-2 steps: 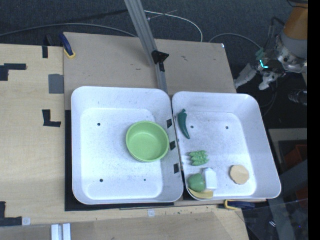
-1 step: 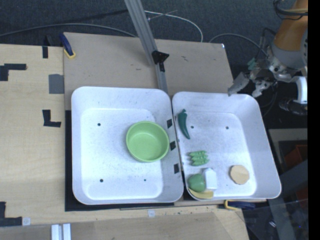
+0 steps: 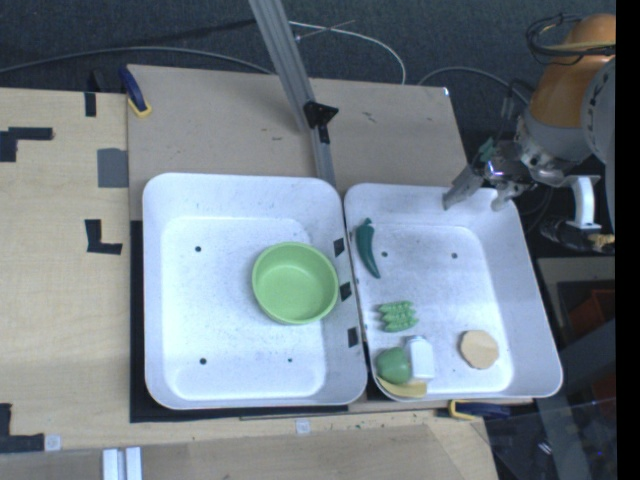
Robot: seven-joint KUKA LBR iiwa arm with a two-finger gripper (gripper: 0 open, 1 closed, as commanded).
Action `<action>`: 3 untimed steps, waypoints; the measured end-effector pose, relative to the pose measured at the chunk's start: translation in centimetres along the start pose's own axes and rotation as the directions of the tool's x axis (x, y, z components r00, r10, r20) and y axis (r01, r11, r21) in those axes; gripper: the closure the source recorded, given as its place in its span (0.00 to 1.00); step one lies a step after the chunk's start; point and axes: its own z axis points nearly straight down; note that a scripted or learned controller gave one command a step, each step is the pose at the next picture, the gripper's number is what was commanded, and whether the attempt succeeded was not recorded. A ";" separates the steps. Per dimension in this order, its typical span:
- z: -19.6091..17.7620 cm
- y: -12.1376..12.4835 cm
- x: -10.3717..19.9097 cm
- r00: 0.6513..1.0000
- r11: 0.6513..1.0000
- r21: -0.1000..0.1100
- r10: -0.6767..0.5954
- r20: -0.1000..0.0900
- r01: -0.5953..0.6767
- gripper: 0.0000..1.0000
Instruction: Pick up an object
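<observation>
My gripper hangs over the back right rim of the right bin, its two grey fingers spread and nothing between them. In that bin lie a dark green pepper near the left wall, a light green pea pod in the middle, a tan round biscuit at the front right, and a green ball beside a small white block on a yellow piece at the front left. All of them sit well in front of the gripper.
The left bin holds a light green bowl. A grey pole slants across the bench behind the bins. Cables run along the dark floor at the back.
</observation>
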 end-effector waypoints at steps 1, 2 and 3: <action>6.4 -0.1 0.6 1.000 1.000 0.002 -0.001 -0.001 0.001 0.00; 4.9 0.1 0.6 1.000 1.000 -0.004 -0.003 0.002 0.003 1.00; 0.5 0.6 1.1 1.000 1.000 -0.010 0.000 0.000 0.000 1.00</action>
